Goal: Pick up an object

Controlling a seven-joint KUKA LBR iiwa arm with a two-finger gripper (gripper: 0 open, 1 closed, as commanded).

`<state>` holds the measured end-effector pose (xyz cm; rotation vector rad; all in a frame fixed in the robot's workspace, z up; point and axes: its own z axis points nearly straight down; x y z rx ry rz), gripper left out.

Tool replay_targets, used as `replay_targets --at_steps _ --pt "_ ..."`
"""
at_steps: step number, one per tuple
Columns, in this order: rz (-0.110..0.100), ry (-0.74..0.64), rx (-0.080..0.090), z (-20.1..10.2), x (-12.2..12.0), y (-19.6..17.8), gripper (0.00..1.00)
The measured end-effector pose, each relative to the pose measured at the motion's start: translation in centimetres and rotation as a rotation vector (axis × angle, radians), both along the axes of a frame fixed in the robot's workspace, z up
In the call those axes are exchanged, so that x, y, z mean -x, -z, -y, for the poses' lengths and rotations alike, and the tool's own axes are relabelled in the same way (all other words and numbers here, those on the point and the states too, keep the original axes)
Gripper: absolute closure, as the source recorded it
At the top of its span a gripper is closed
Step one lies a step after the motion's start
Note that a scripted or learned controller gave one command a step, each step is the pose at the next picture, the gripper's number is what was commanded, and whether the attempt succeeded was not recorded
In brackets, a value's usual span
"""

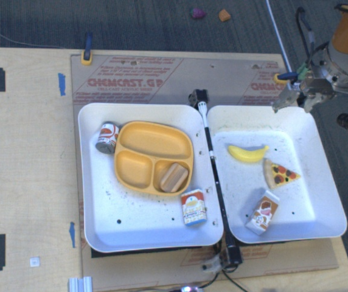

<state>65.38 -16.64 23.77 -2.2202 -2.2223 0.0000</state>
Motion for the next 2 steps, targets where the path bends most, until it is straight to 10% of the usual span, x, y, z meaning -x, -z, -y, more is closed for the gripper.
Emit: replay_targets --at_steps 1,2 --pt "0.005 0.0 0.001 1.3 -1.1 14.0 0.0" --pt "0.006 0.001 0.003 -1.8 3.0 15.0 0.0"
